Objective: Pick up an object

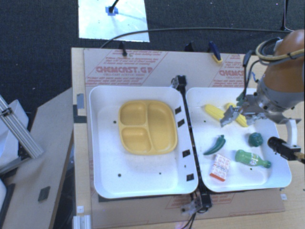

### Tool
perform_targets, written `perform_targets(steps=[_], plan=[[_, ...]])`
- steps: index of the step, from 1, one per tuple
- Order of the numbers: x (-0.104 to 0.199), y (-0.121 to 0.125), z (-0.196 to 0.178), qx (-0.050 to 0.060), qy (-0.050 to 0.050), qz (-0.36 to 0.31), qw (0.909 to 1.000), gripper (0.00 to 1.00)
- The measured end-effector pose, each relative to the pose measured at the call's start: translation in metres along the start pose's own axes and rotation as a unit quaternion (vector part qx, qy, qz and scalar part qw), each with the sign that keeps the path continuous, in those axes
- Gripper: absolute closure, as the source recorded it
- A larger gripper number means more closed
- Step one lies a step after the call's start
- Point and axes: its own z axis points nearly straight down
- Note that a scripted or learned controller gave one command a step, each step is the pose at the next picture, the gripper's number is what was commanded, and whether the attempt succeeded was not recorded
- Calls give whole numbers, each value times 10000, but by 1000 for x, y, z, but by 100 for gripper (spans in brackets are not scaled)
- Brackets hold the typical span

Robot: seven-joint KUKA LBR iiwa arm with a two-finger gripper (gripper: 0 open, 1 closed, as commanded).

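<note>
My gripper (229,116) hangs over the upper part of the right bin (281,178), between a yellow corn cob (212,111) on its left and a yellow banana (241,119) that it partly hides. Nothing shows as held in it. Lower in the same bin lie a green chili pepper (215,145), a dark green broccoli-like piece (255,139), a green bottle (251,159) on its side and a small red and white packet (220,167).
The left bin (102,175) holds a yellow divided plate (145,127). A black clipped divider (186,128) runs between the bins. The grey arm with its orange band (286,66) covers the right bin's upper right corner. A black part (282,148) juts over the bin's right rim.
</note>
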Motion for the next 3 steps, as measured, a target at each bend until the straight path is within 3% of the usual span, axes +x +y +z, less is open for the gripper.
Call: perform_targets(steps=[1,3], plan=[[0,2,-6,-64,-7,-13,10000,0],[-7,-4,109,-35,-3,1,10000,0]])
